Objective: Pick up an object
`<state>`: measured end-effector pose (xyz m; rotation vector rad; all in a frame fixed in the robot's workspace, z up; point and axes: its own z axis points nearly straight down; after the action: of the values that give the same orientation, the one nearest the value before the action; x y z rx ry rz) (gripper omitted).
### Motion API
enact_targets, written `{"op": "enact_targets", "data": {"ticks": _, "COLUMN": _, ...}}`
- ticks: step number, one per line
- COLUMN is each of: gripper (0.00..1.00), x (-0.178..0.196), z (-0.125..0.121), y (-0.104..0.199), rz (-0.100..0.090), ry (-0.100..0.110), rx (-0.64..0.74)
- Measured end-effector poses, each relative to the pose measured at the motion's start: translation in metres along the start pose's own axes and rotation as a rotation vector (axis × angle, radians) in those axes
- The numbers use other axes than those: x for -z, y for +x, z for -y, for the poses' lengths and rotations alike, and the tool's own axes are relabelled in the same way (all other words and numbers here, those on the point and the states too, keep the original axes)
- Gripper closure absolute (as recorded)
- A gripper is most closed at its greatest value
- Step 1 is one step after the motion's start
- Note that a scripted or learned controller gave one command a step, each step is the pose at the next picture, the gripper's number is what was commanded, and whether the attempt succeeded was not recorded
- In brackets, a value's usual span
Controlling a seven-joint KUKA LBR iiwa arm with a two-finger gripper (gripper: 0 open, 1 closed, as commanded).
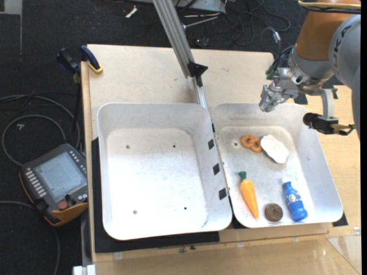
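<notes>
Five objects lie in the right bin [321,171], all apart from one another. Taking the white lump [275,148] as reference: a small orange pretzel-shaped piece [250,142] sits just beside it on the side toward the left bin [109,125]. A toy carrot [248,196] lies nearer the bin's front edge, green top pointing toward the lump. A brown round piece [273,212] rests between the carrot's tip and a blue bottle [295,200], which lies at the front, on the arm's side of the lump. The gripper [268,101] hangs above the bin's far rim, beyond the lump, holding nothing visible; its opening cannot be told. Both bins rest on the table [149,73].
</notes>
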<state>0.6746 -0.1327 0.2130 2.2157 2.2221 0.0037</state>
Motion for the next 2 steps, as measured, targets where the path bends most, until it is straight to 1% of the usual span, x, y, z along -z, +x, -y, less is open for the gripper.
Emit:
{"op": "enact_targets", "data": {"ticks": 1, "gripper": 1.00, "x": -0.005, "z": 0.011, "y": 0.048, "rz": -0.003, "ry": 0.006, "rx": 0.004}}
{"op": "enact_targets", "data": {"ticks": 2, "gripper": 1.00, "x": 0.011, "z": 0.017, "y": 0.105, "rz": -0.004, "ry": 0.004, "rx": 0.005}}
